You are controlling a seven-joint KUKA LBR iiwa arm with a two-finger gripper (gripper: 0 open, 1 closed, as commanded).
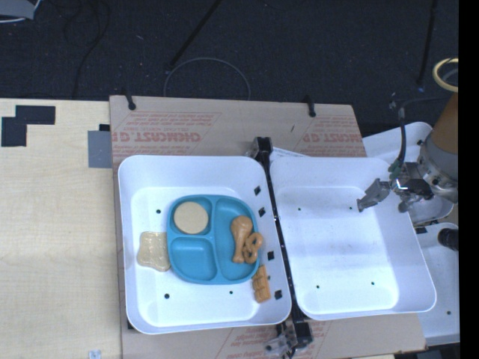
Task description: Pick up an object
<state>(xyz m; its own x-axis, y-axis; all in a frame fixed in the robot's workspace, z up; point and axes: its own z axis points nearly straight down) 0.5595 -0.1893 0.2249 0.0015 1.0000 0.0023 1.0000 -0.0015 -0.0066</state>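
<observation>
Partly cropped arm (449,137), gripper (385,193) indistinct

Right bin (352,275) floor below-left of gripper (385,194) open; left bin (142,305) crowded: blue tray (198,264), pastries, probably a cracker (154,251) beyond it; black divider (273,223) between.

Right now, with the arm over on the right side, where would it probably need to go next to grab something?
Probably across toward the left bin. The gripper sits at the right bin's far edge, while the pieces lie in the left one: a blue tray with a round biscuit and a pretzel.
</observation>
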